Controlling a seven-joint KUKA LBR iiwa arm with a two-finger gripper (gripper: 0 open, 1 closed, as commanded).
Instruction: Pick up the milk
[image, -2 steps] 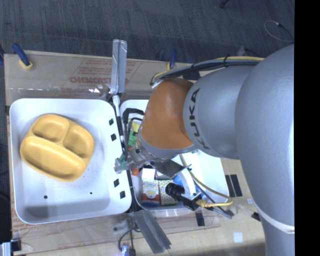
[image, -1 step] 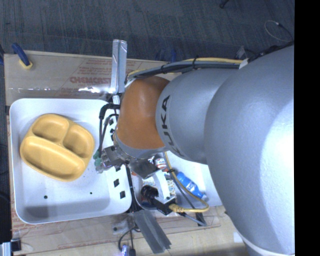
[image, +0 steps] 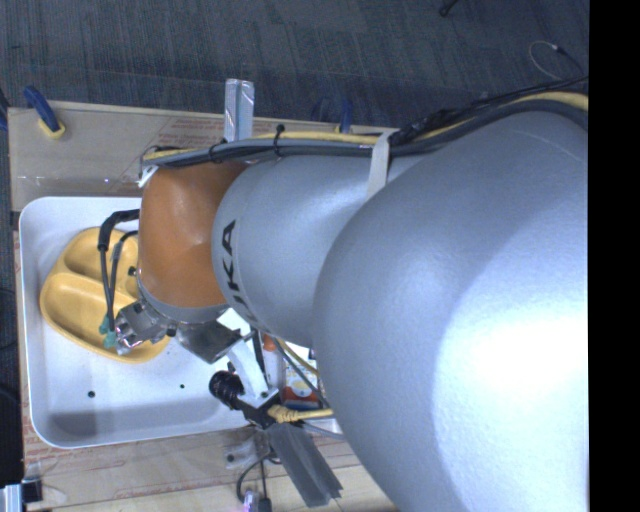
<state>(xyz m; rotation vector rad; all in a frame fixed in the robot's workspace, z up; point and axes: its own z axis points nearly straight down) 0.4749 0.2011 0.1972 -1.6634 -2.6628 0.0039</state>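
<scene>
The grey arm (image: 420, 300) covers most of the view, and its orange band (image: 180, 235) sits over the left bin (image: 60, 420). Below the band, the metal wrist and gripper (image: 132, 332) hang low over a yellow, banana-like object (image: 70, 295) at the left side of that bin. A small patch of a printed pack with red and orange marks (image: 295, 385) peeks out under the arm at the bin's right edge; I cannot tell what it is.
Bare white floor of the left bin shows along its front and left edge. Black cables and a black connector (image: 225, 387) hang from the arm near the bin's front right. The wooden bench edge (image: 130, 465) runs along the front.
</scene>
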